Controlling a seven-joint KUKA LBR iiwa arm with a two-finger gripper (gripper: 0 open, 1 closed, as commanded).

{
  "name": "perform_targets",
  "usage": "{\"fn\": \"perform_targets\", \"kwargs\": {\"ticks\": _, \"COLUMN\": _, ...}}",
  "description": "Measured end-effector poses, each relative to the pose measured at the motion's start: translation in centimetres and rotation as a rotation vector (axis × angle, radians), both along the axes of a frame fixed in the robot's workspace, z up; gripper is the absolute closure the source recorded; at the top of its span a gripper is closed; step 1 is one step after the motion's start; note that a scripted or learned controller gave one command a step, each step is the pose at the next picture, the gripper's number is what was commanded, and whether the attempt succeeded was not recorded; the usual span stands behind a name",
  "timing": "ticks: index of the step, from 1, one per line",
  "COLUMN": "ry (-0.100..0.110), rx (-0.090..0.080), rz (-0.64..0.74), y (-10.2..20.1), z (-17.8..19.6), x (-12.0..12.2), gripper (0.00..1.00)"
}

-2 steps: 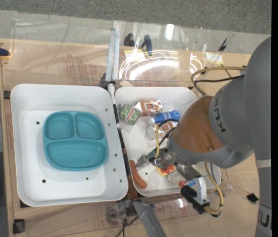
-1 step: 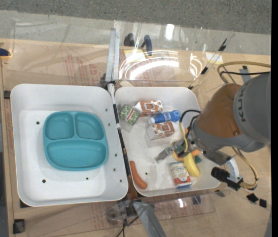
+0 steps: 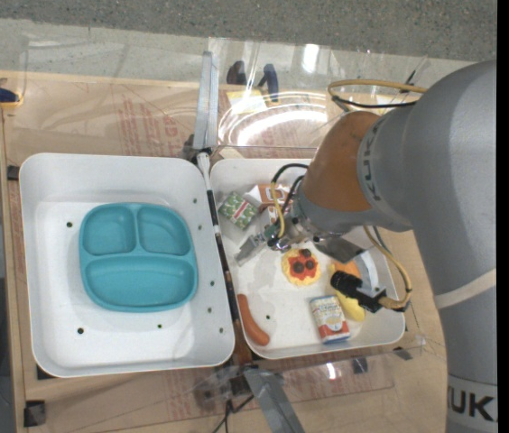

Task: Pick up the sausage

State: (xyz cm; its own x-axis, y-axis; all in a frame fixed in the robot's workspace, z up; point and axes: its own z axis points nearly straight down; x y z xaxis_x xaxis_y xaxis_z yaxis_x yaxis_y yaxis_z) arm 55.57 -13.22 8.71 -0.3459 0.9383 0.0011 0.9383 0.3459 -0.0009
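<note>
Sausage (image 3: 254, 321) lies below-left of the gripper (image 3: 256, 242), apart from it. It looks light, smooth, slightly curved; grasp across its middle. Whether the gripper is open, I cannot tell.

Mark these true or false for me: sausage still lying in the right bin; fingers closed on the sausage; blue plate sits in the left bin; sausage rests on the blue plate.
1. The sausage lies in the right bin: true, near its front left corner.
2. The gripper holds the sausage: false, it is apart from it, farther back in the bin.
3. The blue plate sits in the left bin: true.
4. The sausage rests on the blue plate: false, it lies on the right bin's floor.
</note>
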Motion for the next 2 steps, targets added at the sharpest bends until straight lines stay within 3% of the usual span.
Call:
{"fn": "perform_targets", "kwargs": {"ticks": 1, "ry": 0.002, "rx": -0.002, "rz": -0.199, "y": -6.8, "z": 2.7, "x": 3.5, "gripper": 0.00}}
{"fn": "perform_targets", "kwargs": {"ticks": 2, "ry": 0.050, "rx": 0.015, "rz": 0.079, "y": -10.9, "z": 0.5, "x": 8.7, "gripper": 0.00}}
